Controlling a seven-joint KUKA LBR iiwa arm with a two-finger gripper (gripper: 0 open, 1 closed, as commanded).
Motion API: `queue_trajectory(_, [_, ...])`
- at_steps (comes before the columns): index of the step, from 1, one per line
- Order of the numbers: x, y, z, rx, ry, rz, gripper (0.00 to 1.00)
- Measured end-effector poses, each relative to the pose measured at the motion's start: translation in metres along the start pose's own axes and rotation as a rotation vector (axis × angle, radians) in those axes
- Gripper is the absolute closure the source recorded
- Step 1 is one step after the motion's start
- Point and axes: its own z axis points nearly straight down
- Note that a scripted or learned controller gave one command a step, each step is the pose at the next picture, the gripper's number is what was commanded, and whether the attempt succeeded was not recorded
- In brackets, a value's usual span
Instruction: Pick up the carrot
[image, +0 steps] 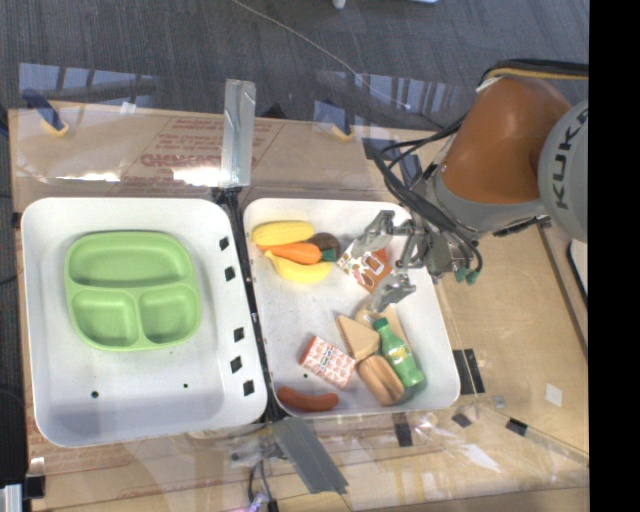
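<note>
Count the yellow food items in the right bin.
2, both at the bin's far left: one along the far wall, another just nearer, with the carrot lying between them. More could be hidden beneath the end effector.

Two white bins are counted, left bin (40, 300) and right bin (440, 340). One green tray (132, 288) with three compartments is seen. In the right bin: one corn cob (282, 233), one carrot (297, 253), one banana (300, 271), one sausage (307, 400), one hot dog (379, 379), one green bottle (398, 352), and two small cartons, (328, 361) and (362, 262)
</note>
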Motion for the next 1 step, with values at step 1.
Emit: queue_trajectory(1, [0.0160,0.0360,0.1422,0.000,-0.013,0.074,0.00])
